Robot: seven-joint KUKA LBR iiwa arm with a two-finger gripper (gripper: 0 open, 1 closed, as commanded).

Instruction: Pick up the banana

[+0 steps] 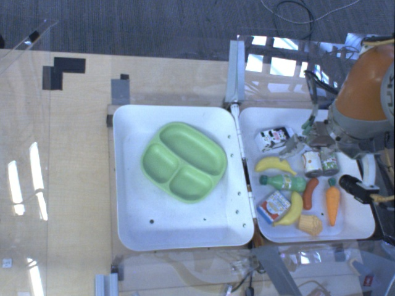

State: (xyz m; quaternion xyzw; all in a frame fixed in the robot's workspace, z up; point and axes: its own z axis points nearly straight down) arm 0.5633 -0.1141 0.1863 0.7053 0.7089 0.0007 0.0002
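Two small curved yellow plastic bananas are seen in the right white bin [368, 230]: the upper banana [274, 164] lies near the bin's left wall, just above a green bottle [282, 182], and the lower banana [292, 209] rests against a small blue-and-red box [274, 206], beside a yellow corn cob [310, 225]. Both are judged to be light, hollow toys with a smooth, glossy and somewhat slippery skin, stiff enough to bear a firm pinch. A hold across the thick middle of the curve is advised, since the tapered ends would be likely to slide out.

The upper banana is judged the easier to take, as more bare floor is left around it. The grey gripper [321, 142] hangs over the bin's upper middle, near a white can [311, 162] and a black-and-white carton [274, 137]; whether it is spread or closed cannot be told. An orange carrot [332, 203] and a red sausage-shaped toy [310, 192] lie nearby. A green three-part plate [183, 161] of matt plastic sits in the left white bin [133, 217] on the pale wooden counter [62, 184].
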